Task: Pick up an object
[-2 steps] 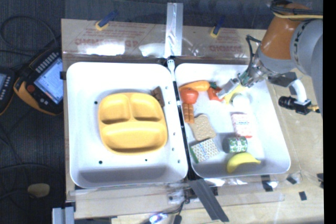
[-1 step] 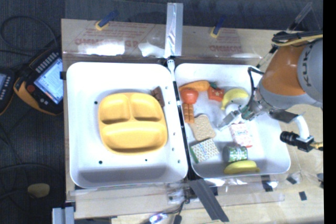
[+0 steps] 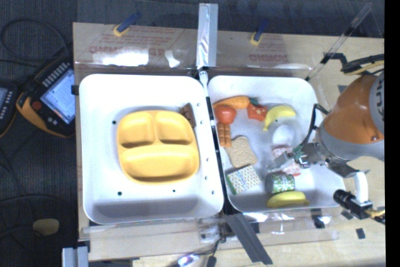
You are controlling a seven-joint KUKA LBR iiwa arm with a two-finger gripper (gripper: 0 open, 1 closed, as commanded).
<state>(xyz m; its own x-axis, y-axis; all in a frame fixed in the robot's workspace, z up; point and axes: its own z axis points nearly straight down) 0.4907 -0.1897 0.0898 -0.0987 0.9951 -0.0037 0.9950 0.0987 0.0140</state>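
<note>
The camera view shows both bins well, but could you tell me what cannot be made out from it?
- Gripper: small and blurred over the right bin; whether it grips anything is unclear.
- Small brown item behind the yellow tray: partly hidden by the tray, so its identity is unclear.
- Green can: label too small to read.
- Arm: cut off by the right edge.

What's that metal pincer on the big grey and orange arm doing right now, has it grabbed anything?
Pincer: low in the right white bin, beside the small green can; whether it grips anything cannot be told.
</note>
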